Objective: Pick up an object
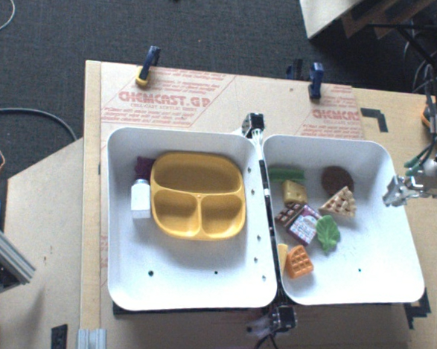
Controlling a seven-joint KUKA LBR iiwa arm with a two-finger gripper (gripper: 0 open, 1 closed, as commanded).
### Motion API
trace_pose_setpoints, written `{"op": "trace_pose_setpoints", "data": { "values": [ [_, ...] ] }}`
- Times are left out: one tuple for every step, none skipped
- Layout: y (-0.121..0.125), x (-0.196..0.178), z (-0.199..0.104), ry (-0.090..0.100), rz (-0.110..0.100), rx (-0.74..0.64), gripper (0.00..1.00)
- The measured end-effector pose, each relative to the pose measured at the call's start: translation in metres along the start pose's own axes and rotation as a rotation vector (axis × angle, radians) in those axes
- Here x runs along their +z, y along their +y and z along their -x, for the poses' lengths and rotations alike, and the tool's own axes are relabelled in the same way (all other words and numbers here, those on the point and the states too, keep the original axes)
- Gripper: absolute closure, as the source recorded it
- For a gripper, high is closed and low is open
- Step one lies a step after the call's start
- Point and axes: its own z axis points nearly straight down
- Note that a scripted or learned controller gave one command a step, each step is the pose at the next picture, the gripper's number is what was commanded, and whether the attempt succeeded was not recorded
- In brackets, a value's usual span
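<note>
Table: plywood table (90, 198) carries our two white bins side by side.
Nearest food: orange waffle (299, 262) in the right bin (391, 264), low and well left of the jaws.
Middle: green leaf (327, 232) and chocolate bar (298, 220), left of the jaws.
Closest pick: waffle wedge (340, 202), just left of the jaws, point up.
Jaws: gripper (398, 191) over the bin's right rim; we cannot tell how far open, nothing seen held.
Far: yellow tray (198, 195), left bin (122, 268).

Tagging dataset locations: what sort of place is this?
Likely a robotics lab bench: two white bins clamped to a board, toy food, loose cables on dark carpet.
</note>
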Motion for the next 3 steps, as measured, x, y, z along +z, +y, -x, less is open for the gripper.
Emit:
{"op": "trace_pose_setpoints", "data": {
  "values": [
    [0.022, 0.010, -0.048, 0.003, -0.003, -0.004, 1.00],
    [0.046, 0.014, -0.106, 0.004, -0.002, -0.005, 1.00],
    [0.062, 0.021, -0.156, 0.003, -0.002, -0.004, 1.00]
  ]
}}
